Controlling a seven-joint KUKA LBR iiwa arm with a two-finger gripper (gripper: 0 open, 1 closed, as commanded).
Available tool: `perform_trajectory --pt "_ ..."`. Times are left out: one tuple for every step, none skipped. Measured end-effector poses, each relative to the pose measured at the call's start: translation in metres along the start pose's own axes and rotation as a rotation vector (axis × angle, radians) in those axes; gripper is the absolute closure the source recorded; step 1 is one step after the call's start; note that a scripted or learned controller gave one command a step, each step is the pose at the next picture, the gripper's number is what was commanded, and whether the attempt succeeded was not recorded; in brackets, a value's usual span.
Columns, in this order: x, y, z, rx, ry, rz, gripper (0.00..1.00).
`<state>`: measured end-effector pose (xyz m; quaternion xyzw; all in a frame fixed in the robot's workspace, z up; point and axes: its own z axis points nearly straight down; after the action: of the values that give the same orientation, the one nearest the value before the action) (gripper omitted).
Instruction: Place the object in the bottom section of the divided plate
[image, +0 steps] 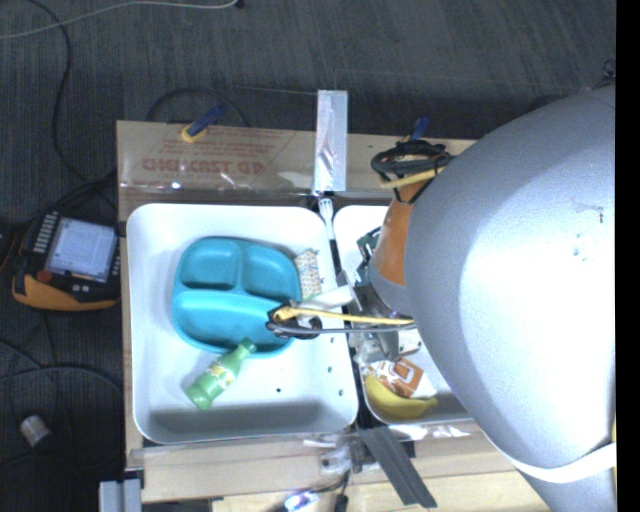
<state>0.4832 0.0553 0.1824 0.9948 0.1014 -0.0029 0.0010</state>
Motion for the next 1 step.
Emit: perform_trajectory --pt "0.0023 -0.0098 -0.0093 -0.001 0.001 -0.073 1.0"
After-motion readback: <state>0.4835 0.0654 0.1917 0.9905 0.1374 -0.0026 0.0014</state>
